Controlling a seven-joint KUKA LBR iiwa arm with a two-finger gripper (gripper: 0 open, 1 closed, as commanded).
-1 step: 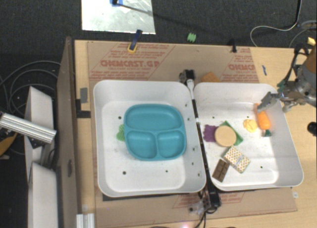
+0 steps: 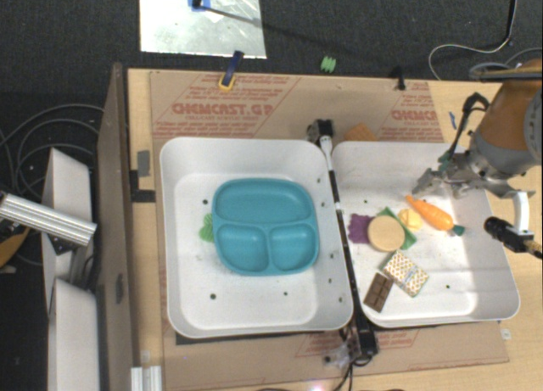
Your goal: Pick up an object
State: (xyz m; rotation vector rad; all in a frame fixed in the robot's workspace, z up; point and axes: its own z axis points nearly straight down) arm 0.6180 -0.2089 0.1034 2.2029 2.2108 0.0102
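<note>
My gripper [image 2: 438,181] hangs over the back right part of the right bin [image 2: 475,296], on the grey arm with the orange band [image 2: 509,122]. Just in front of it an orange toy carrot [image 2: 430,213] lies on the bin floor, apart from the gripper. To the carrot's left lie a small yellow piece [image 2: 411,220], a tan round disc [image 2: 385,233] and purple grapes [image 2: 360,227]. Nearer the front lie a patterned cracker block [image 2: 407,273] and a brown chocolate bar [image 2: 377,292]. I see nothing held in the gripper.
The left bin [image 2: 187,296] holds a blue divided plate [image 2: 265,225] with a green item [image 2: 206,228] poking out at its left edge. A black divider strip [image 2: 338,211] runs between the bins. A black-tipped part [image 2: 507,232] juts in at the right.
</note>
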